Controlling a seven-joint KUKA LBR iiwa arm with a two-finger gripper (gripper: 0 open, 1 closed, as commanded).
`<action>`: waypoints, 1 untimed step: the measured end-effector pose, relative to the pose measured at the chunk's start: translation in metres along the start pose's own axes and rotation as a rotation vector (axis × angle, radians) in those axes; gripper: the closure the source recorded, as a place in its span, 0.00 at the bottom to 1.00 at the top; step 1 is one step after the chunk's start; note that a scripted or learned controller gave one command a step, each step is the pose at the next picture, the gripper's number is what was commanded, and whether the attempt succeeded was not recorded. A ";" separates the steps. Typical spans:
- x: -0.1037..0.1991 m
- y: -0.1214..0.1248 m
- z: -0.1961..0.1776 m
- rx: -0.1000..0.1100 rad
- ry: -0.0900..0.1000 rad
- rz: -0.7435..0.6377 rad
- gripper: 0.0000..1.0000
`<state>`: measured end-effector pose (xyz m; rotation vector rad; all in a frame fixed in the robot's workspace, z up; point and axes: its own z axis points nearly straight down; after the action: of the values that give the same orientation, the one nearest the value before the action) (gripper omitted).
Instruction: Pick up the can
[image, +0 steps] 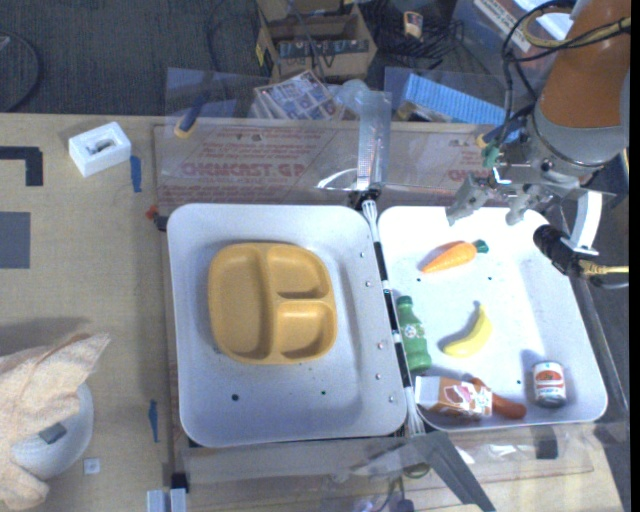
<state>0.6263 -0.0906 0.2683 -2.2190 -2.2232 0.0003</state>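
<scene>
The can (549, 384) is small, with a red and white label, and stands upright near the front right corner of the right bin (520, 270). My gripper (491, 205) hangs over the back edge of that bin, far behind the can. Its two grey fingers (463, 203) are spread apart with nothing between them.
In the right bin lie a carrot (449, 257), a banana (469, 333), a green bottle (410, 335) along the left wall and a red packet (468, 398) at the front. The left bin (200, 400) holds a yellow divided tray (271, 301).
</scene>
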 end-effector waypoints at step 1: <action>-0.047 -0.035 0.102 -0.001 0.000 -0.147 0.00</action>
<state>0.5916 -0.1379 0.1662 -2.0499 -2.3812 -0.0003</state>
